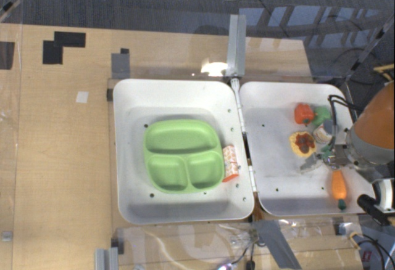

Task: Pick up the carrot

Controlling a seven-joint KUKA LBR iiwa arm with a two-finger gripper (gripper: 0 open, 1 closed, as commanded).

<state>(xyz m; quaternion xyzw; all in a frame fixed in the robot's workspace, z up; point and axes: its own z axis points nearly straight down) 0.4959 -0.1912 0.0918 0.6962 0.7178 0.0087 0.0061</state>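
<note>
Two shallow white bins are sitting side by side on the bench. The left bin (pixel 123 139) is holding a green divided tray (pixel 183 155) near its middle. A small pink and white packet (pixel 230 163) is lying just beside the tray's right edge, close to the left bin's right wall.

The right bin (pixel 278 188) is carrying the food items, all of them grouped toward its right side. The carrot (pixel 339 187) is lying in the near right corner of the right bin, orange body with a small green end pointing toward the near rim. It is resting on the bin floor, apart from the other items.

Toward the far right part of that bin, a red-orange item (pixel 303 113) is sitting touching a green item (pixel 322 116). Nearer the middle of the right side, a yellow piece with a dark red centre (pixel 303 143) is lying flat.

The arm is reaching in over the right rim, its orange band (pixel 378 121) showing at the edge. The gripper (pixel 320 155) is hanging low just beside the yellow piece and just beyond the carrot's far end. Finger spacing: cannot tell, the parts are too small and cluttered. Nothing is visibly sitting between them.
</note>
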